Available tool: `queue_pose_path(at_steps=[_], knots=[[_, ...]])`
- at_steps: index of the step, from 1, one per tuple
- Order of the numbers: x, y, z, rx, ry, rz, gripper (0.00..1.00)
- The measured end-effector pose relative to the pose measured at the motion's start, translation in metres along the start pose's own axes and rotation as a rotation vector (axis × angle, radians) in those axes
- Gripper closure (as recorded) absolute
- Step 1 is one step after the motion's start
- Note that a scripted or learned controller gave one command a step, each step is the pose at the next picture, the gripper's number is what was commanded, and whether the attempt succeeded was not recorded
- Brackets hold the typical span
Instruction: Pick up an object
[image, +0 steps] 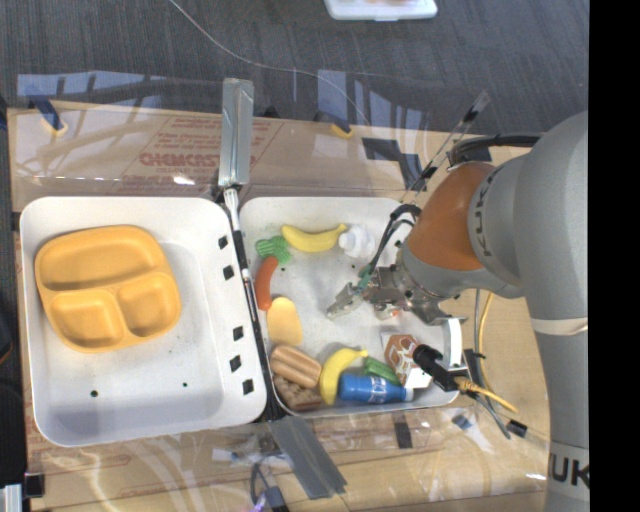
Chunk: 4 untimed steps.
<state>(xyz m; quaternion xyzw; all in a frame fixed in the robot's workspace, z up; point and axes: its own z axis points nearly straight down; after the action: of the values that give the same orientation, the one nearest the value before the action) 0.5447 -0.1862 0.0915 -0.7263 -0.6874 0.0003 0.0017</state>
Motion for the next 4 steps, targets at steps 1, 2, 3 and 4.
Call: queue_pose_path(at_steps=[1,2,3,4], knots=[[-0.007,0.051,0.000,0.003,0.010,0.116,0.00],[-0.003,0.075,0.001,0.007,0.014,0.284,0.00],[-0.001,0.113,-0.044,-0.001,0.000,0.613,0.00],[0.005,0.111,-0.111,-0.003,-0.002,0.405,0.00]])
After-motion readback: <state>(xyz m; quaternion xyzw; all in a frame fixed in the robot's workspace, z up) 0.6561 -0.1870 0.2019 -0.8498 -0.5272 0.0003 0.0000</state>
